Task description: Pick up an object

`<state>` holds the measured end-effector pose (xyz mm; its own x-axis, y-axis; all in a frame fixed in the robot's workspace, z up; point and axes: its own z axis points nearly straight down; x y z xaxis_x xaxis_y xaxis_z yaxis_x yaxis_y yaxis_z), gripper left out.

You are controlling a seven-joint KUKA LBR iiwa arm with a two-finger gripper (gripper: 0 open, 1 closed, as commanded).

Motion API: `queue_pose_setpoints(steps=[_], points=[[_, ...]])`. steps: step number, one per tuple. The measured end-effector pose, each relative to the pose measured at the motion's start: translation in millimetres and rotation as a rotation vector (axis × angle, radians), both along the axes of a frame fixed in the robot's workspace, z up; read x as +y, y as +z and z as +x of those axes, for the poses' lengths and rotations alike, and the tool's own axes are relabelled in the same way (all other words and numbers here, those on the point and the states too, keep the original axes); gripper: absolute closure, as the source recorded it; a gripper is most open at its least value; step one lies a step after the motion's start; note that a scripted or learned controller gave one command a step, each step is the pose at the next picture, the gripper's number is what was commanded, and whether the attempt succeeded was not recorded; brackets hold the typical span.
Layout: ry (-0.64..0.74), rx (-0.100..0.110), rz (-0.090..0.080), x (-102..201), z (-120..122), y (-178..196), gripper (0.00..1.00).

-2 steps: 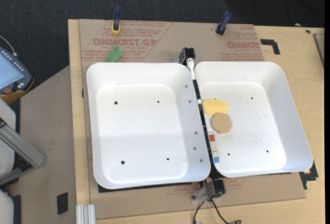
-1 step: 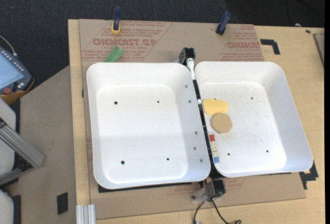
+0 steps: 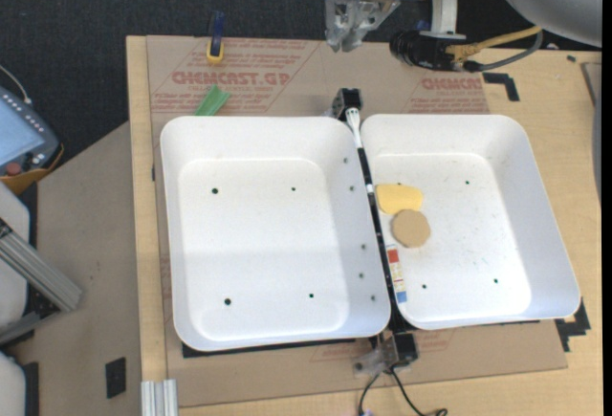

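Overhead, the gripper [image 3: 345, 30] hangs beyond the bins (fingers nearly together, gripping nothing); the yellow piece [image 3: 398, 198] and brown disc [image 3: 412, 229] lie touching in the right bin [image 3: 535, 213], well toward the camera from it.

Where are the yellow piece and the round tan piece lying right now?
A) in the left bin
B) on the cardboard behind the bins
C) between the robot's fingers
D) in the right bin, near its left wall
D: the yellow piece and the tan piece lie side by side in the right bin, close to its left wall, while the gripper is up over the cardboard behind the bins.
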<state>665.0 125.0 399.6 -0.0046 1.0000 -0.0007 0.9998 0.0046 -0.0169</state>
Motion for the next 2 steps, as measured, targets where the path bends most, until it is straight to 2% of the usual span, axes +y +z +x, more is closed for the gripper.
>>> queue_pose_setpoints(steps=[1, 2], points=[[0.001, -0.031, 0.006, 20.9, -68.3, 111.4, 1.00], [0.005, -0.004, 0.000, 105.4, -98.2, 3.5, 1.00]])
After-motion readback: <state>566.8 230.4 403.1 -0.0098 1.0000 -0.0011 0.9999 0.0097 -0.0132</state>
